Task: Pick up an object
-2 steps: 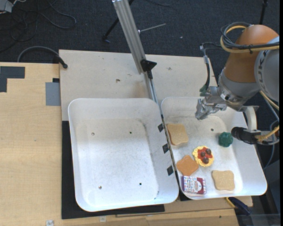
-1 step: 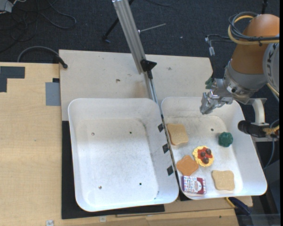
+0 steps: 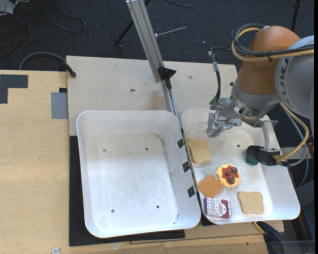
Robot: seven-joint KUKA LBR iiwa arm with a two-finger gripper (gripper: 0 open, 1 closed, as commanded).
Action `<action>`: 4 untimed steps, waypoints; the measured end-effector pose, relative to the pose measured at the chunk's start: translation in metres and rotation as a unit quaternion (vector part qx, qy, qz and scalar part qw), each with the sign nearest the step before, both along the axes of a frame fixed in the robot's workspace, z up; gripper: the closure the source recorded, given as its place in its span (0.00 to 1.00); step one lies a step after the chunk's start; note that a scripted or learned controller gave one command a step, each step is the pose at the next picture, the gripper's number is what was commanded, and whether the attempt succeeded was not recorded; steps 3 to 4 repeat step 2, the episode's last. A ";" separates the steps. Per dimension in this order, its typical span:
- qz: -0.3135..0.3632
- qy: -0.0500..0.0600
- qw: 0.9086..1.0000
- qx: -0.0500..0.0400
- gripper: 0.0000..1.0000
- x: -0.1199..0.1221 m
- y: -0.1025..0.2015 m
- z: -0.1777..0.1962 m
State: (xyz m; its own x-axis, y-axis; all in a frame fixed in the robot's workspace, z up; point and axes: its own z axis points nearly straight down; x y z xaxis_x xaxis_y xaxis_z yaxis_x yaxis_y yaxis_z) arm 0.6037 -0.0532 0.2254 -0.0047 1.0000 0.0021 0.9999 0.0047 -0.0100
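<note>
The right bin (image 3: pixel 286 202) holds several toy foods. A tan bread slice (image 3: pixel 200 151) lies at its left side by the divider. Below it sits an orange-brown cracker (image 3: pixel 210 186), and a yellow tart with red berries (image 3: pixel 229 175) lies to that cracker's right. A red and white packet (image 3: pixel 218 208) rests at the front, with another tan bread slice (image 3: pixel 251 202) beside it. A dark green object (image 3: pixel 254 155) lies near the right wall. My gripper (image 3: pixel 216 128) hangs over the bin's back part, above and to the right of the first bread slice, with nothing seen in it.
The left bin (image 3: pixel 90 142) stands next to the right one, joined by black clips (image 3: pixel 183 155). A slanted aluminium rail (image 3: pixel 148 38) rises behind the bins. Cables hang off the arm at the right. Wooden bench surface (image 3: pixel 26 157) spreads to the left.
</note>
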 end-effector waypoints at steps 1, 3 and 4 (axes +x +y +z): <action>-0.001 0.000 1.000 0.000 1.00 -0.014 0.040 0.000; 0.000 0.000 1.000 -0.001 1.00 -0.035 0.086 -0.008; 0.000 0.000 1.000 -0.001 1.00 -0.035 0.086 -0.008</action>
